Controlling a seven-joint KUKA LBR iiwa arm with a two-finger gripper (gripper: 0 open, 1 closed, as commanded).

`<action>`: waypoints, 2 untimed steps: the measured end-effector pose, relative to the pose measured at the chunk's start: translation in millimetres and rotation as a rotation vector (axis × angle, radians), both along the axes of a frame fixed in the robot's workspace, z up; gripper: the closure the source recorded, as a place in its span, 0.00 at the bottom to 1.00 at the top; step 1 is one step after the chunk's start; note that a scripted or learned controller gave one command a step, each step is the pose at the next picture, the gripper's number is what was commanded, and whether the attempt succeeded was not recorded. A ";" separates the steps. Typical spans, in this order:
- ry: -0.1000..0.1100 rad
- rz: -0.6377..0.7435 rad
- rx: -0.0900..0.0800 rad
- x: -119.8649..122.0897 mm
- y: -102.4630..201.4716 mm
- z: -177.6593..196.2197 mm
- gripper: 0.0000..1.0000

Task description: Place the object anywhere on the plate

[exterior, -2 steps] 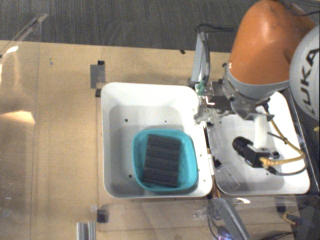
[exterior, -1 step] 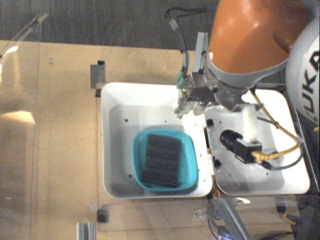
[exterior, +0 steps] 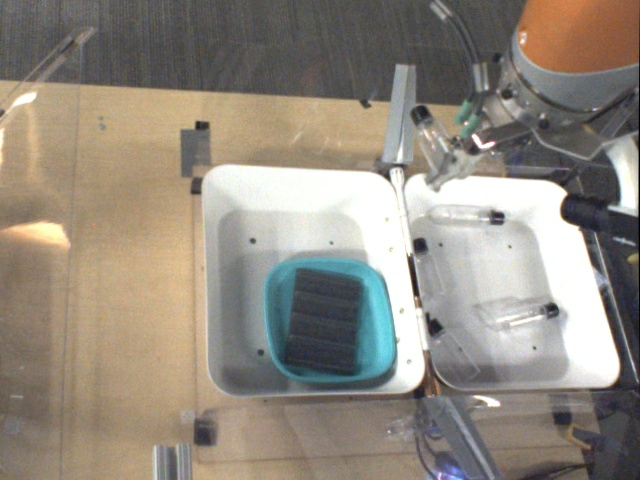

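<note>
In the left bin, the blue plate already has a dark bumpy block lying flat in its middle. Just right of it, past the far edge of the bins, a small clear tube with a black cap is right by the pincer. I cannot tell if the pincer is open or closed. If it holds the tube, it should go left, come down low over the plate, and let go softly. The tube looks smooth and might roll.

no legible text, labels, brand marks, numbers or signs anywhere, none on the white bins, the teal plate, the bench or the arm
</note>
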State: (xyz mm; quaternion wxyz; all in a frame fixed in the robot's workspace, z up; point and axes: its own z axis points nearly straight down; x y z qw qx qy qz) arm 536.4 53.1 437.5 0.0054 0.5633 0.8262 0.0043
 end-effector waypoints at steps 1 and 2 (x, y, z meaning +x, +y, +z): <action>0.010 0.080 -0.001 27.4 13.0 -220.8 1.00; 0.009 0.080 0.000 27.6 13.0 -220.2 0.00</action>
